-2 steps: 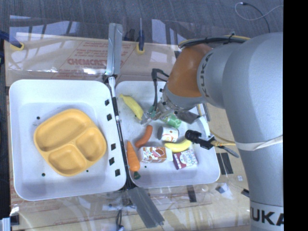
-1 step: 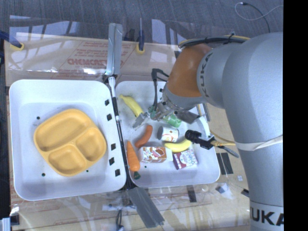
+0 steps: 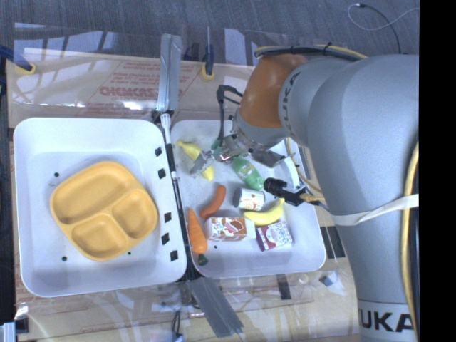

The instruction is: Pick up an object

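Note:
My gripper (image 3: 204, 161) hangs low in the upper left part of the right bin (image 3: 306, 258), below the orange-banded wrist. It sits right beside a small yellow fruit (image 3: 188, 149), with a bit of yellow also showing just under its tip. A green bottle (image 3: 246, 169) lies just to its right. Further down the bin lie a red-orange sausage (image 3: 213, 200), a carrot (image 3: 197, 231), a small can (image 3: 251, 199), a banana (image 3: 265, 214), a printed carton (image 3: 226, 228) and a dark red packet (image 3: 274, 236).
The left bin (image 3: 28, 262) holds a yellow divided plate (image 3: 103, 209). A metal divider rail (image 3: 169, 84) runs between the bins. The big grey arm (image 3: 356, 141) covers the right bin's right side and the bench beyond.

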Controlling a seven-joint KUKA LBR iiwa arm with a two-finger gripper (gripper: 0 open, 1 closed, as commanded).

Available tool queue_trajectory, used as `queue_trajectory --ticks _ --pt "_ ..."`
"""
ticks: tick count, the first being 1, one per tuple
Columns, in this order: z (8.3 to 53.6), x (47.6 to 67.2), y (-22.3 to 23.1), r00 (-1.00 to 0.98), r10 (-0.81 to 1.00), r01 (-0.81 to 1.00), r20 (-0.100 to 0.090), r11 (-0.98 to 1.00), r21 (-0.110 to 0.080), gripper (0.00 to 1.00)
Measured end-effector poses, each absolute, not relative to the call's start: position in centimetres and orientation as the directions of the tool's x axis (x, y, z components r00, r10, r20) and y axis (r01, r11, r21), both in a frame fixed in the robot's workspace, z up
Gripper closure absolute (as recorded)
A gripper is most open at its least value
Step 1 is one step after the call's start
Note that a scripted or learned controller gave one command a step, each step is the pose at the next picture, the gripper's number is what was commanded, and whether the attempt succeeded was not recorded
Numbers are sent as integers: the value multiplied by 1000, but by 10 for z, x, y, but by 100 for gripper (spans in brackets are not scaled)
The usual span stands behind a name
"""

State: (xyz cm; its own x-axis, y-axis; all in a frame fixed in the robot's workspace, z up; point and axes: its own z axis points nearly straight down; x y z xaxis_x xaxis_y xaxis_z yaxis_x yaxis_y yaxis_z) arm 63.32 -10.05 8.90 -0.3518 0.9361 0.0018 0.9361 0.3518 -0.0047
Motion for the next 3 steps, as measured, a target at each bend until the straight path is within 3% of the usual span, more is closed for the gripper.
queue_trajectory --ticks 1,2,3 --pt "89 573 -128 -144 990 990 3 144 -8 0" --pt "89 618 -96 -386 923 923 2 386 -3 0" --pt "90 648 -104 -424 905 905 2 424 -3 0"
